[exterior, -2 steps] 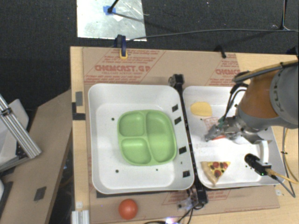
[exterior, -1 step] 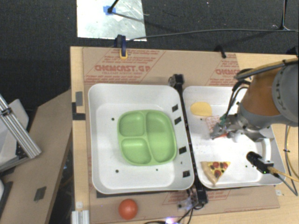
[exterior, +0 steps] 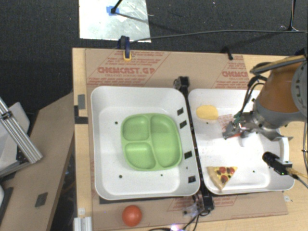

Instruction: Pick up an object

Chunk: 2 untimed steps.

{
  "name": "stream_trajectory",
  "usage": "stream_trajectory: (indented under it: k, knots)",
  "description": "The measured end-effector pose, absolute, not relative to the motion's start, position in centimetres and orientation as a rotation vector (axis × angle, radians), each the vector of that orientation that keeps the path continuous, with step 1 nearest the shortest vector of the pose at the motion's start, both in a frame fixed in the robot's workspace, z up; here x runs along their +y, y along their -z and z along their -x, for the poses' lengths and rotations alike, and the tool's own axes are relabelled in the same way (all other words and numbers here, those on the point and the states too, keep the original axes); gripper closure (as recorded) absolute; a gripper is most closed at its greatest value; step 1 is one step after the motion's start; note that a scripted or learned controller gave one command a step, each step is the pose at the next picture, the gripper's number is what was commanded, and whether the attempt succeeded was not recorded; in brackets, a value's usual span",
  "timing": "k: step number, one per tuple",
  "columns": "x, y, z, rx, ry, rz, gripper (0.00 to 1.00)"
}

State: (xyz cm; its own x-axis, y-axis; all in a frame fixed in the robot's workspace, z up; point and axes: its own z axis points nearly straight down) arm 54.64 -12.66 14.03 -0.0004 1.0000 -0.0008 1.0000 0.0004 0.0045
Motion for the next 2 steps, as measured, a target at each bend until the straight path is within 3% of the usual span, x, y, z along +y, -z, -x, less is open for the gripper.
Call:
stream_trajectory:
  k: [1, 2]
  knots:
    - [-12.5, -20.3, -55.4, 2.222, -0.007, -2.212, 1.0]
    - [-12.5, -22.8, -55.6, 2.224, -0.004, -2.214, 1.0]
